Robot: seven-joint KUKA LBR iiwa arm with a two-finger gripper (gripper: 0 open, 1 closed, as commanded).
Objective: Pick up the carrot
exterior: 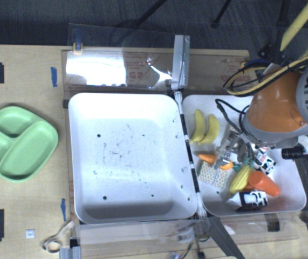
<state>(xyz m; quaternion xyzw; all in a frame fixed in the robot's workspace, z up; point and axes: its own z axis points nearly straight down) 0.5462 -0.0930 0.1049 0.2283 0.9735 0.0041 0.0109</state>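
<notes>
Small orange carrot (207, 158) (tapered, lying flat), fingers (231, 156) beside it, grip state unclear

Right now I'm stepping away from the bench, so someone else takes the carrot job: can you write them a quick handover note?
Gripper: down low in the right bin, over the pile of toys. Whether it is open or shut can't be read from above.
Carrot: lying in the right bin just left of the gripper, below the bananas, partly hidden by the gripper. A corn cob and an orange cone sit close by.
Done: arm is at the pile.
Left: no lift visible; grasp and raise the carrot.
</notes>
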